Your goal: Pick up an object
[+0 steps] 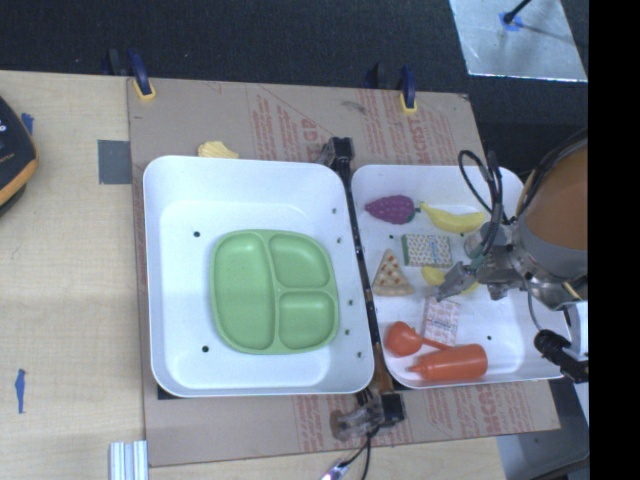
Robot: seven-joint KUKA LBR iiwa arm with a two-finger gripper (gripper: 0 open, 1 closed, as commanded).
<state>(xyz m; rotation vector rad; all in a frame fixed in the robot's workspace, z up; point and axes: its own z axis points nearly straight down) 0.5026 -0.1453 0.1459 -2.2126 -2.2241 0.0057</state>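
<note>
grey end effector [458, 280] low over right bin [505, 363]; banana [452, 218] near

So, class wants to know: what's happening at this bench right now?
A grey robot arm reaches in from the right, its gripper low over the right bin among toy foods: purple grapes, a banana, a pizza slice and an orange bottle. Nothing is visibly held. The left bin holds a green divided plate.

Right bin [520, 366], bunch of toy food: purple grapes [391, 208] and banana [451, 218] up top, pizza slice [390, 275] near the left wall, red-orange bottle [447, 362] lying flat along the front, small packet [440, 319] just above it.
</note>
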